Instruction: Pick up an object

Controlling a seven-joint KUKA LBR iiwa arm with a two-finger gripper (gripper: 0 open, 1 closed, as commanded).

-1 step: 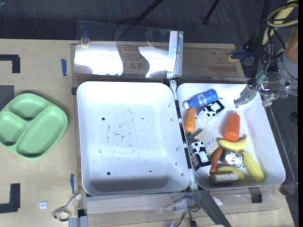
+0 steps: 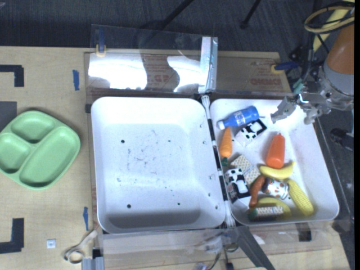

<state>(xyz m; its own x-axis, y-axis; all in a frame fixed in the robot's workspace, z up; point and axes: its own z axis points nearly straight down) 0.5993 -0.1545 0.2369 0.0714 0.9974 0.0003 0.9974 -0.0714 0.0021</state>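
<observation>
Item: our tool (image 2: 296, 110), spread wide and bare above the right bin (image 2: 326, 167); we should centre over the orange carrot (image 2: 275, 151) before descending.

A green divided plate (image 2: 37, 149) is seen on the wooden bench (image 2: 45, 72), well apart from the left white bin (image 2: 152, 151). A clear plastic panel (image 2: 152, 61) stands behind that bin. Blue tape marks (image 2: 75, 79) and black corner marks (image 2: 13, 75) are seen on the bench. Scissors (image 2: 79, 250) lie near the bin's front left corner.
</observation>
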